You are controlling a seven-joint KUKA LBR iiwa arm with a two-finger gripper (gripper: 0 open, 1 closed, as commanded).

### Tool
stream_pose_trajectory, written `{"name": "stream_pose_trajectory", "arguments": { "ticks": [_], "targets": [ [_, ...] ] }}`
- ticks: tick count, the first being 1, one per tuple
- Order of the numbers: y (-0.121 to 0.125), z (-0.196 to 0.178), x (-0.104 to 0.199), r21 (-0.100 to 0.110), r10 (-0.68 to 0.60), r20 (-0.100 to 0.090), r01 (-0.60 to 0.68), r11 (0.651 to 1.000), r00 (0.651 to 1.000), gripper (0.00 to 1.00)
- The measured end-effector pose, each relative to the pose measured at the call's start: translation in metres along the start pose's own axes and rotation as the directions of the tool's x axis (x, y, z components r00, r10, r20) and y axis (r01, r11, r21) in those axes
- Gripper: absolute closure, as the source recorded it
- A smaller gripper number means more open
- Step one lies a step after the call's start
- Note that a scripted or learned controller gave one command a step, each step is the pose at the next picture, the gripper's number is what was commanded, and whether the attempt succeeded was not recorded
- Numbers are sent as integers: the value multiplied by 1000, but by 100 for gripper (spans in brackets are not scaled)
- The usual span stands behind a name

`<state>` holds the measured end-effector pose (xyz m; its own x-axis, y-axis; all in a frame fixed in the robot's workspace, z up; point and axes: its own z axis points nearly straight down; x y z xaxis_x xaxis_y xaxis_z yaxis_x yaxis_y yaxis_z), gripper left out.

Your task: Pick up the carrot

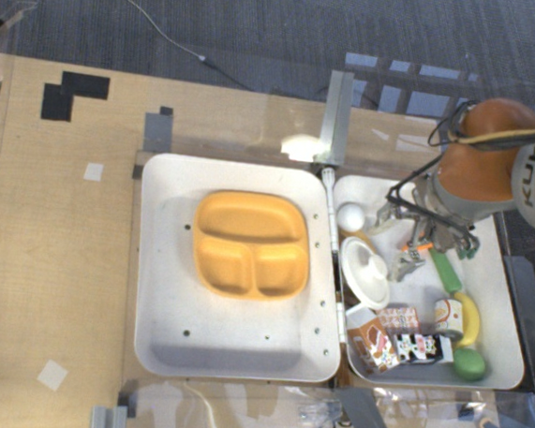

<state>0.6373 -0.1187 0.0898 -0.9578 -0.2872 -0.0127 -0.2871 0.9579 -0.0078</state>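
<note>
The grey two-finger gripper [414, 260] hangs over the right white bin [513, 307], finger state impossible to tell; the small orange carrot [422, 246] beside them seems ungrasped, lifting remains

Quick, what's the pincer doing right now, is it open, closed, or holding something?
Pincer: low over the right bin; open or closed cannot be told, and nothing is visibly held.

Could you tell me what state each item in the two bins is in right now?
Orange divided tray: upright in the left bin, compartments bare.
White bowl: tilted in the right bin.
White ball: resting near the divider.
Banana: lying flat.
Lime: resting in the corner.
Gripper: lowered over the right bin.
</note>
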Motion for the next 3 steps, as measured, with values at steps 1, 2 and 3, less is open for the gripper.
{"name": "stream_pose_trajectory", "arguments": {
  "ticks": [1,2,3],
  "targets": [
    [-1,0,-1,0,0,1,0,1000,1000,0],
    [-3,0,-3,-1,24,2,-24,1000,1000,0],
    [-8,-1,-4,0,-19,3,19,1000,1000,0]
  ]
}}
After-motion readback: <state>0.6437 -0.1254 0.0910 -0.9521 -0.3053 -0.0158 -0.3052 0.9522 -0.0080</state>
